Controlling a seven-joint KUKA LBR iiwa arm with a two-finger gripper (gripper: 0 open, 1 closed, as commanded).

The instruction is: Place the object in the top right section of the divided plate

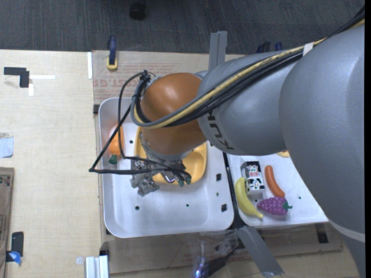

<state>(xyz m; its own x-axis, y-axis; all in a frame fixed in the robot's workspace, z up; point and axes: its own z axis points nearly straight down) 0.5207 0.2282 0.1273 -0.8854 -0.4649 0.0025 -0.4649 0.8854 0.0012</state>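
Left bin (156, 222): white and shallow, and here it carries a yellow divided plate (200, 165), most of it under the arm's orange band (171, 112); only the plate's right and lower edge peeks out.
Left bin, far side: an orange carrot-like piece (115, 142) with a green end lies along the left wall, partly behind black cables (119, 132).
Right bin (307, 210): four toys in a cluster, namely a yellow banana (246, 200), a small black-and-white cow-print carton (253, 177), an orange-red sausage-shaped piece (273, 182) and a purple grape bunch (273, 205).
Count: two bins, one plate, one piece in the left bin, four in the right.
Gripper (152, 181): down over the left bin at the plate's lower-left edge, its metal parts a dark tangle; whether the fingers are spread or pressed together, I cannot tell, and nothing is visibly pinched.
Task object: which toy it is stays unclear; none shows on the visible part of the plate.
Hidden: the plate's sections, including the top right one, sit under the arm.
Cut off: the big grey arm (301, 91) covers the right bin's upper part and runs out of frame.
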